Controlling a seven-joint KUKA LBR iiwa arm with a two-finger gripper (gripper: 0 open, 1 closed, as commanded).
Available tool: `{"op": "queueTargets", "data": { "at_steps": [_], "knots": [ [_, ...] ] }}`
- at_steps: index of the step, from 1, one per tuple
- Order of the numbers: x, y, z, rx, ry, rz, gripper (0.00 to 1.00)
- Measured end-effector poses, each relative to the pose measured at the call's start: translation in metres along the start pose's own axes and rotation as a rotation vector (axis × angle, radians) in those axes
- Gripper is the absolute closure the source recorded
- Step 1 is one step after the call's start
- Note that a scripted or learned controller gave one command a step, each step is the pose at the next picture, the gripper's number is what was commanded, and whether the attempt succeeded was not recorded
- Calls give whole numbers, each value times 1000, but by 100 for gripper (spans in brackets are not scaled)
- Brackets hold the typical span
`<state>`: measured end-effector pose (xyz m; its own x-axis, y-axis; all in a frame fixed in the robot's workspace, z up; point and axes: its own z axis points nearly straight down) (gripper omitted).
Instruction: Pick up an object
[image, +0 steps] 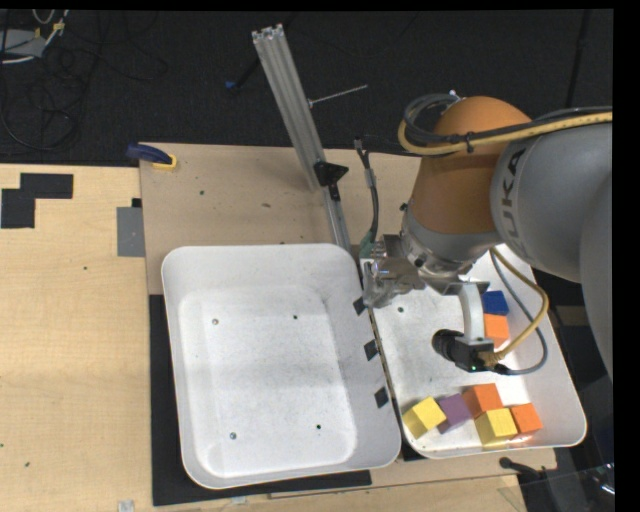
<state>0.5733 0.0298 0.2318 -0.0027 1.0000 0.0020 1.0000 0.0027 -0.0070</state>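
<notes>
Several small blocks lie in the right bin (420, 345). A blue block (495, 300) and an orange block (497, 327) sit by its right wall. Along the front edge are a yellow block (425, 414), a purple block (455, 408), an orange block (487, 397), another yellow block (495, 426) and another orange block (525, 418). My gripper (378, 282) hangs low at the right bin's far left corner, close to the wall shared with the left bin and apart from all the blocks. The wrist hides much of it.
The left bin (200, 275) stands beside the right one, with black clips along the shared edge. A slanted aluminium rail (295, 110) rises behind the bins. The arm's grey and orange bulk covers the right bin's far side, and cables loop over its middle.
</notes>
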Motion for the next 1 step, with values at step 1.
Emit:
{"op": "queueTargets", "data": {
  "at_steps": [1],
  "knots": [
    [51, -16, -9, -2, 1, -1, 100]
  ]
}}
